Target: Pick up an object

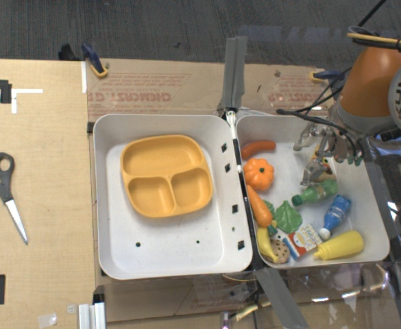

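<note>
Camera view is showing us the pincer (318, 157) hanging over the right bin (373, 184), just above the green bottle (317, 193), and we are taking that bottle as the likely target. Whether its fingers are spread or closed we cannot tell, since the metal parts are blurring together, and we are seeing nothing held between them. Taking the green bottle as our landmark: the blue bottle (336, 212) is lying just beside it toward the near edge, the yellow bottle (339, 246) farther that way, the green leafy toy (287, 217) touching its cap end, and the orange pumpkin (259, 173) well to its left. We are judging the bottle to be a light, stiff, hollow plastic toy with a smooth, rounded body that could roll or slip. We are thinking the best hold is across its middle, fingers squeezing the narrow width rather than the ends.
</note>
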`<state>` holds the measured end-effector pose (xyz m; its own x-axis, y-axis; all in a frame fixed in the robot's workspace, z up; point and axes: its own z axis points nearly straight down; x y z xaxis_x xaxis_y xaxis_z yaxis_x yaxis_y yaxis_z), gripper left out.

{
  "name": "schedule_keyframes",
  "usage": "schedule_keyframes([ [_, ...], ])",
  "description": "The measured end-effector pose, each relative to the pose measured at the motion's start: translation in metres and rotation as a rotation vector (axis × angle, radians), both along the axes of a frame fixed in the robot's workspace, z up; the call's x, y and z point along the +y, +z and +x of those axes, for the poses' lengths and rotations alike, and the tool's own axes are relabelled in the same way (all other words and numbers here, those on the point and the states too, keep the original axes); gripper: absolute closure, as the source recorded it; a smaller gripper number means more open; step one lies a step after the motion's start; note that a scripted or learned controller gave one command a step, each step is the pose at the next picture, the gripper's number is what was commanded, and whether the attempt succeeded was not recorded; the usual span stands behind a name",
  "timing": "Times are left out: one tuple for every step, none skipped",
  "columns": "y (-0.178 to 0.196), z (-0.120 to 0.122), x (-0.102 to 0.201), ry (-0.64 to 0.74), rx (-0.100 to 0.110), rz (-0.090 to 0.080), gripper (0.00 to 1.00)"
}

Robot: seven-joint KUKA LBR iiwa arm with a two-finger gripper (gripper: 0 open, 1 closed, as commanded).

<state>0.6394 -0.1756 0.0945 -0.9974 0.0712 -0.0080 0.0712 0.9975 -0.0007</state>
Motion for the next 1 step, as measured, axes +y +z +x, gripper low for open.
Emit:
schedule_keyframes([
  [0.0114, 0.0021, 0.0006, 0.004, -0.007, -0.003, 1.0],
])
